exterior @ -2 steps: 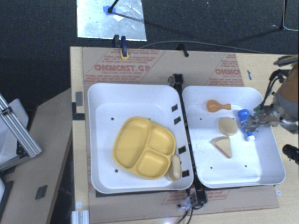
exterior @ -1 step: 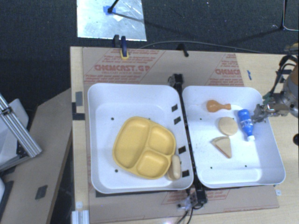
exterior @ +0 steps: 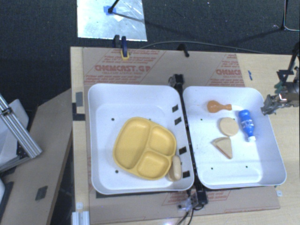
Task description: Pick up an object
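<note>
Right white bin (exterior: 269, 170): blue bottle (exterior: 246, 123) lies just left of jaws, whose spread I cannot tell

The 2 shallow white plastic bins (exterior: 136, 95) look smooth with a soft sheen. The yellow divided plastic tray (exterior: 144, 147) is matt, and the small blue plastic bottle (exterior: 245, 122) slightly glossy. The tan cardboard sheet (exterior: 140, 67) (red print) is dull; the silver foil-like square (exterior: 111, 12) shines, crinkled.

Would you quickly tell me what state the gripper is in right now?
Gripper: cannot be told; it sits at the right bin's right edge, near the blue bottle.
</note>
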Motion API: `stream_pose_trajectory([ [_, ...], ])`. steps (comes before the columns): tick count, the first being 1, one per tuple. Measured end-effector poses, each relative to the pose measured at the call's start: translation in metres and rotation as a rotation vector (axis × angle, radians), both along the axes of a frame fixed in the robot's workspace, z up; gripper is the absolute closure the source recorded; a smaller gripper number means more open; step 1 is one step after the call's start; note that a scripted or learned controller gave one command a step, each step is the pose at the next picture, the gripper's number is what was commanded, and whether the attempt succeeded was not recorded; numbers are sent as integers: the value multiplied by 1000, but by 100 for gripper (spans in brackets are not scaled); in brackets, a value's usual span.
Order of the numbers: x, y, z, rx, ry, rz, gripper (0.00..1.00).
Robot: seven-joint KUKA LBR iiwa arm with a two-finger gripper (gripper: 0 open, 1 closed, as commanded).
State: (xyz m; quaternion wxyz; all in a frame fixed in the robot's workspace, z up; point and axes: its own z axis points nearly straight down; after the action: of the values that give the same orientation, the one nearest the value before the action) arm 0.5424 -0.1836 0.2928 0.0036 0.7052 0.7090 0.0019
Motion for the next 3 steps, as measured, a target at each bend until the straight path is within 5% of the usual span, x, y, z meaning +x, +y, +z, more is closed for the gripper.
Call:
stream_pose_trajectory([
  [3, 2, 154, -32, 3, 5, 3, 100],
])
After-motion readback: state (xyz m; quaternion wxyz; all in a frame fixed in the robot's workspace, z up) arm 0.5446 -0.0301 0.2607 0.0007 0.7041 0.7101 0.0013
